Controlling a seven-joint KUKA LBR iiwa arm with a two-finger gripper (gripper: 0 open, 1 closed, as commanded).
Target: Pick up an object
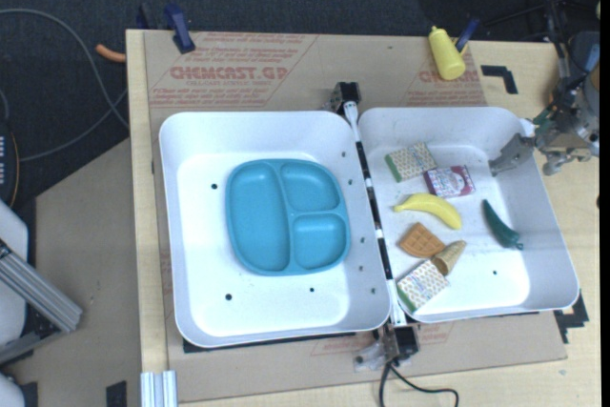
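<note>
Nearest the camera, at the bottom edge of the wooden table (238, 71), a black cable and a small clamp (393, 346) sit where the two bins meet. In the front of the right white bin (553, 286) lies a small pale patterned packet (422, 284), tilted, close to the bin's near left corner. Just behind it are a tan cone-shaped piece (448, 255) and a brown waffle-like wedge (418, 240), which touch or nearly touch each other. To their right, apart from them, a dark green pepper-shaped toy (500, 225) lies at a slant on the bin floor. A yellow toy banana (430, 208) lies just behind the wedge, across the middle of the bin. Behind the banana sit a small maroon-and-white wrapper (449, 180) and a green-and-cream patterned packet (410, 161), side by side and touching.

The left white bin (186, 143) holds a light blue plastic divided plate (285, 214) with three compartments, lying flat at its centre.

The arm's claw (510, 154) is over the far right corner of the right bin, well apart from the toys; I cannot tell whether it is released or clenched, and nothing shows between its fingers.

Farthest back on the table are a yellow clamp handle (445, 53) and a blue clamp (177, 28).
</note>
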